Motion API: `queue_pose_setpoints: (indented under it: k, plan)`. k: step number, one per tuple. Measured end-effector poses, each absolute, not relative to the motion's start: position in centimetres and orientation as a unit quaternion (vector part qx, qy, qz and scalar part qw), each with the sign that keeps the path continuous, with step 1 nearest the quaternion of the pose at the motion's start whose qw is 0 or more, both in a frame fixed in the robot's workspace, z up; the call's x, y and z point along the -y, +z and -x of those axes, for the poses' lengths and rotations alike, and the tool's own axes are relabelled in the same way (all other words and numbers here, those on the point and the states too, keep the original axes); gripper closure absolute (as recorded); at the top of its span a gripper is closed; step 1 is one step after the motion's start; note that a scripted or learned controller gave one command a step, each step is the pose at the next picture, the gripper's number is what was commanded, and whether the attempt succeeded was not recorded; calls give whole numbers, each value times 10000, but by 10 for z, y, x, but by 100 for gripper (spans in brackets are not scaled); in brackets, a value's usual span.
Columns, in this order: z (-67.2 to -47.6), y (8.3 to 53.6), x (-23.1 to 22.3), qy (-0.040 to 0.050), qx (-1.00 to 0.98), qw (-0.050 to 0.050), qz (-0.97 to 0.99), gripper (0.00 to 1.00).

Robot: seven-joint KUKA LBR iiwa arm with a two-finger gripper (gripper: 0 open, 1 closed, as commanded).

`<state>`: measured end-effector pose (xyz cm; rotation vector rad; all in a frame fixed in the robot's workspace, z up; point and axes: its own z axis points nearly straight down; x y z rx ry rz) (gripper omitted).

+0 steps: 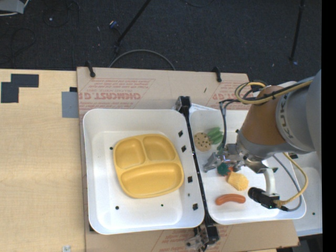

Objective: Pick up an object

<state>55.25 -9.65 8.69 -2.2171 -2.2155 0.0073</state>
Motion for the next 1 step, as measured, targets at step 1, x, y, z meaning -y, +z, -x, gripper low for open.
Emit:
queue_pose_setpoints:
  k: [1]
  plan:
    - [-553, 100, 98, 18, 7051, 28, 7091, 100]
